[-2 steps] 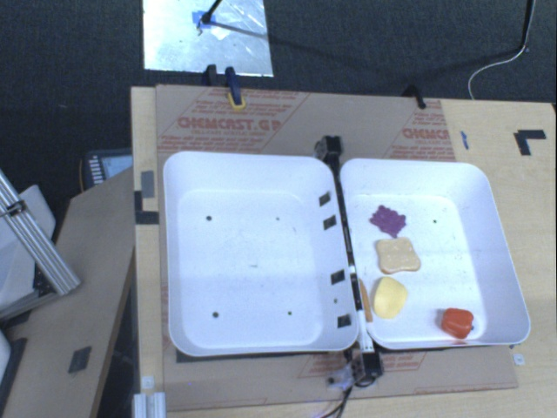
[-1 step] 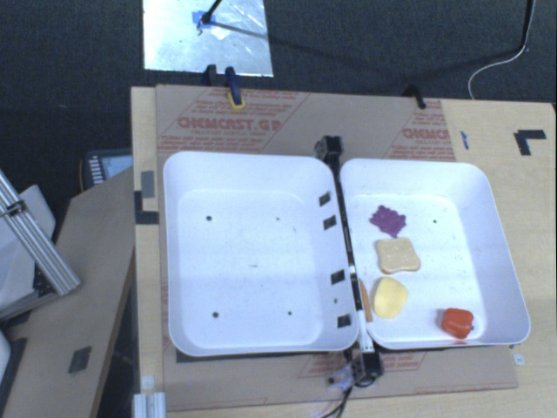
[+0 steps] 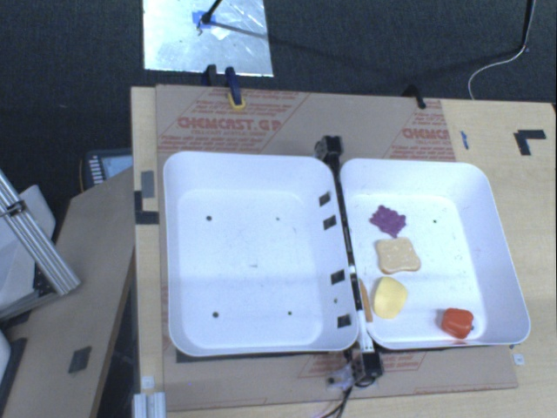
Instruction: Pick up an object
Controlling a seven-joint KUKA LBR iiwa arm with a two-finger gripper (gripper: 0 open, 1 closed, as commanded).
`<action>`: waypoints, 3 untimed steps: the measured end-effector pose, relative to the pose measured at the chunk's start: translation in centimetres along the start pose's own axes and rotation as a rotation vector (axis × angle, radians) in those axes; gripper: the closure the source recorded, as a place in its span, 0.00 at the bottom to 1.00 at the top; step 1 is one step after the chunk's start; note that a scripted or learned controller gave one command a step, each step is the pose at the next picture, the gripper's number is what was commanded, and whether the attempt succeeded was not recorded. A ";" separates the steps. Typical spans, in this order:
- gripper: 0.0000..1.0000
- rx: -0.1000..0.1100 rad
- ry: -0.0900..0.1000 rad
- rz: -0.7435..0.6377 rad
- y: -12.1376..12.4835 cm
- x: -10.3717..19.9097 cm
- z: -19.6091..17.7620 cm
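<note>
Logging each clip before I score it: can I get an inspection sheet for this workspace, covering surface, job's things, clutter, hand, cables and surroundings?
Surface: brown bench board with red print, bearing the left white bin and the right white bin side by side.
Job's things: all in the right bin: purple piece, tan toast-shaped piece, yellow piece, red-orange piece near the front right corner. All lie apart.
Clutter: yellow clip at the board's far edge.
Hand: nothing seen.
Cables: white cable on the floor at upper right; wires at the bins' front joint.
Surroundings: dark carpet, shiny metal sheet, aluminium rail at left.
</note>
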State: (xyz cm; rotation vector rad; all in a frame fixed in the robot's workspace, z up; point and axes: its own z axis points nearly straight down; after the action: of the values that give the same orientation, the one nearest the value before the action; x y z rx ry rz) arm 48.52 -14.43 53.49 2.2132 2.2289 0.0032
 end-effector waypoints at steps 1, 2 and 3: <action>1.00 0.013 0.002 -0.002 0.1 5.5 13.6; 1.00 -0.015 -0.003 0.000 0.2 6.9 1.5; 1.00 0.002 0.000 -0.004 0.2 13.7 7.1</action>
State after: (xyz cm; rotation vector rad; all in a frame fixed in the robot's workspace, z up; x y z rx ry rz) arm 48.68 -0.68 46.38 2.2104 2.2340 0.0004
